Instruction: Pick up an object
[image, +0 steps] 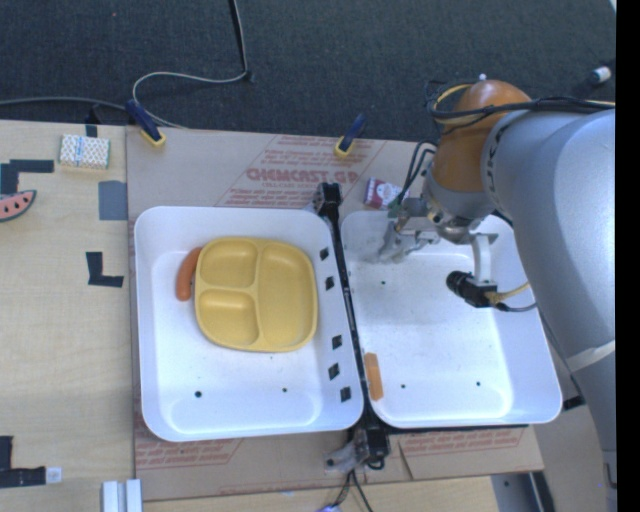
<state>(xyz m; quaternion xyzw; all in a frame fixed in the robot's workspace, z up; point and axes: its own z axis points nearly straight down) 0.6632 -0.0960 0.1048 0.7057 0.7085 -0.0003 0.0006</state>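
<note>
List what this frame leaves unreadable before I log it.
- Pincer: blurred against the right bin; its contents cannot be told.
- Orange item in the left bin: partly hidden under the yellow divided plate.
- Small packet behind the bins: partly covered by the arm, label too small.

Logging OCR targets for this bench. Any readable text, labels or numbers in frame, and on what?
"CHEMCAST GP": red print on the brown cardboard sheet under the two shallow white plastic bins, above the left one.
More red print along that sheet's bottom edge: too small to read.
Small red-and-white packet behind the right bin: print blurred, unreadable.
No other text.
</note>
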